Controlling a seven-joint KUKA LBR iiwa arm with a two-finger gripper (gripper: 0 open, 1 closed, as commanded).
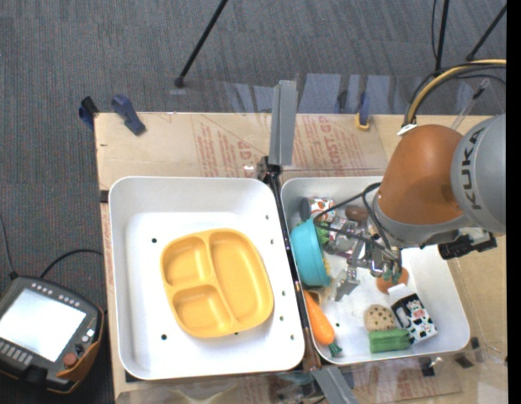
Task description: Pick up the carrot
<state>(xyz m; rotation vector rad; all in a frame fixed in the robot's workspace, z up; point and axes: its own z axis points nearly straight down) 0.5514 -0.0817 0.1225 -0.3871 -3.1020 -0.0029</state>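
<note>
The carrot [321, 320], a tapered smooth orange piece, lies against the left wall of the right bin [452, 305], near the front. The metal gripper [351, 278] hangs above the bin's middle beside a teal bowl [307, 252] tipped on edge; its fingers appear slightly parted, holding nothing.

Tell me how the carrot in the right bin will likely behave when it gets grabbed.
The carrot looks like a smooth, rounded, tapered toy, so it may slip or roll out of a pinch. It lies close to the right bin's left wall, which could crowd one side of the gripper. It appears small and rigid, probably light.
</note>
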